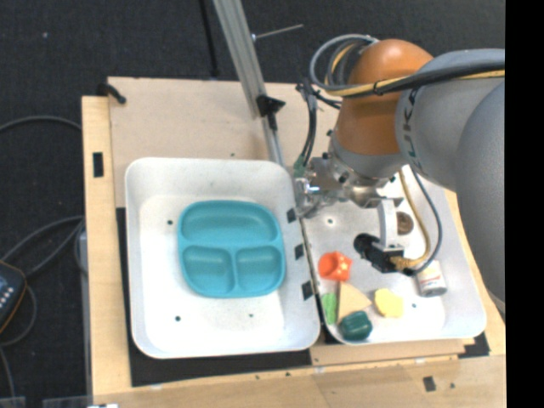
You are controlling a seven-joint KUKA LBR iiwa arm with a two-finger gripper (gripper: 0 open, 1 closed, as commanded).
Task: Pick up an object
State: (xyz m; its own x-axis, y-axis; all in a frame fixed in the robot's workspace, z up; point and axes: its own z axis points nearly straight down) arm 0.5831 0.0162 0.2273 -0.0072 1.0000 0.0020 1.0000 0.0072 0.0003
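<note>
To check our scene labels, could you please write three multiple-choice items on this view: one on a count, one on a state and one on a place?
1. How many compartments has the teal plate? A two; B three; C four.
2. How does the teal plate lie? A flat, hollow side up; B upside down; C propped against a bin wall.
3. Where is the orange object? A on the teal plate; B on the bench outside the bins; C in the right bin.
Answers: 1 B, one wide section lies above two smaller ones; 2 A, its dividers and hollows face the camera; 3 C, it lies on that bin's white floor.
</note>
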